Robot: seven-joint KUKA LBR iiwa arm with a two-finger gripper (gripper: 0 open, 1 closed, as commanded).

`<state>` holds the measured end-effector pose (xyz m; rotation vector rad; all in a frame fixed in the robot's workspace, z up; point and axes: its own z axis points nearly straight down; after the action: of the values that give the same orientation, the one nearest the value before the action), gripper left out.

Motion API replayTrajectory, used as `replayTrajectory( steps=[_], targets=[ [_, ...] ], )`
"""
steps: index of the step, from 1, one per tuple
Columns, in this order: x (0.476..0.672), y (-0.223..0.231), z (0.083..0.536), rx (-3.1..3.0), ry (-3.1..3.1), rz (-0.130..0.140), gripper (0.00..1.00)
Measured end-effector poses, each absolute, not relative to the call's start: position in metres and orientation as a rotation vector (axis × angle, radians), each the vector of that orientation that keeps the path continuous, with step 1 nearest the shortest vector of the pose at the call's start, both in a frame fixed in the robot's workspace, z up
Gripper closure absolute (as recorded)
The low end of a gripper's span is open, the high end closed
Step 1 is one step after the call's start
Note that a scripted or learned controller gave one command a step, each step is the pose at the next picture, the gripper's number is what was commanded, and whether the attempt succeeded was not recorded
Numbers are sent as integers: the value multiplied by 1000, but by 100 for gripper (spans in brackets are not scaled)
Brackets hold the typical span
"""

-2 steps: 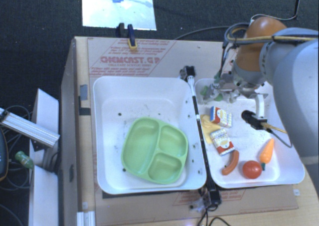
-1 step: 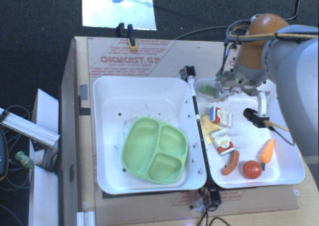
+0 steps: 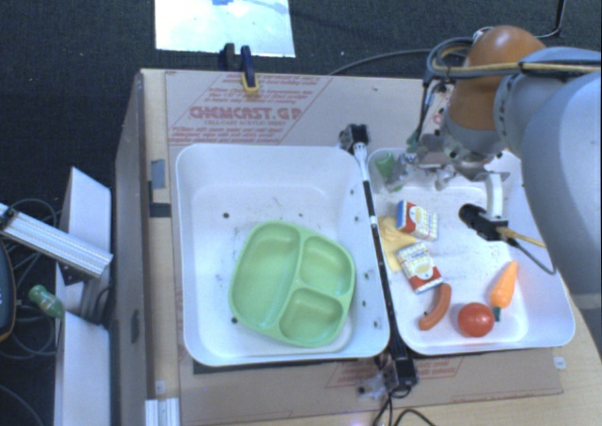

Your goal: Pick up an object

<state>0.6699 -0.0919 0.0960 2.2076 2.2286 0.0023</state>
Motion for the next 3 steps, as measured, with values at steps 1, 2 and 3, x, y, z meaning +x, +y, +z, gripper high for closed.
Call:
replayTrajectory(
  steps=[1,2,3],
  targets=[
    [669,-108,85,2218,2221,1,0],
    [669,-82,85,2215,2226,2,0],
    [670,-83,96,2210,2227,3,100]
  ],
)
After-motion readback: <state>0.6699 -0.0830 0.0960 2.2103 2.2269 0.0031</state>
